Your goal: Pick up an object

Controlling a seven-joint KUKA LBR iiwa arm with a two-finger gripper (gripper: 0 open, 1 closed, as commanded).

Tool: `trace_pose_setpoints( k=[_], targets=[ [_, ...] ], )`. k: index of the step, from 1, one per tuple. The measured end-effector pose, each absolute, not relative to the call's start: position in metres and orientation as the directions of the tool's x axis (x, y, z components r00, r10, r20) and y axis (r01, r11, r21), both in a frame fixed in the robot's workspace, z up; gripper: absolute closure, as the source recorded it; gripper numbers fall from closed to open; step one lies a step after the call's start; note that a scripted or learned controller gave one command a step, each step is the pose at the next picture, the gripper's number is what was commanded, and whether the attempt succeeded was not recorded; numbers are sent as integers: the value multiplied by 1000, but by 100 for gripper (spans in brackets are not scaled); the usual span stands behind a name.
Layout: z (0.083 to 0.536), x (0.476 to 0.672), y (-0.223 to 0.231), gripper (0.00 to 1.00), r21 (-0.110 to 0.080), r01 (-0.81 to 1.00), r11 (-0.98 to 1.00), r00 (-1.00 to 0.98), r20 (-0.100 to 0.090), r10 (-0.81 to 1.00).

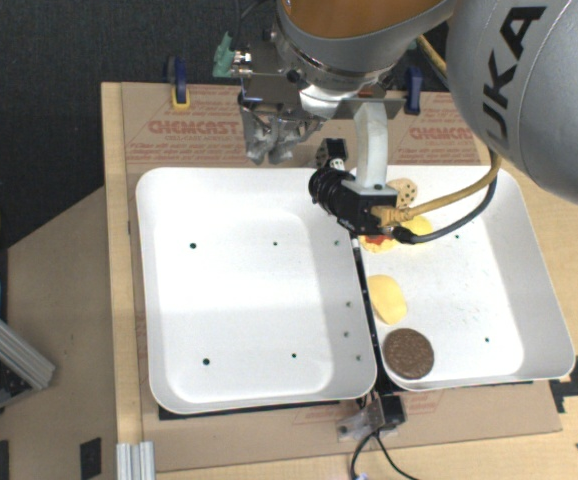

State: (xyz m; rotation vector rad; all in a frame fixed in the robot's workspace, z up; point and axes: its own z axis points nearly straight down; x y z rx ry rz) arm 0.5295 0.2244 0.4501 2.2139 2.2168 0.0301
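We see the left bin (239,298); over its far rim hangs the gripper (272,140), and we cannot tell how far open it is or whether it holds anything. In the right bin (489,288), 1 yellow oval (387,298) and 1 brown disc (409,353) lie near the front left corner.
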Motion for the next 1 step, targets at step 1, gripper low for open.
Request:
trace_pose_setpoints(
  k=[1],
  targets=[
    [388,476,224,100,-9,1000,2,-2,-2,1000]
  ],
)
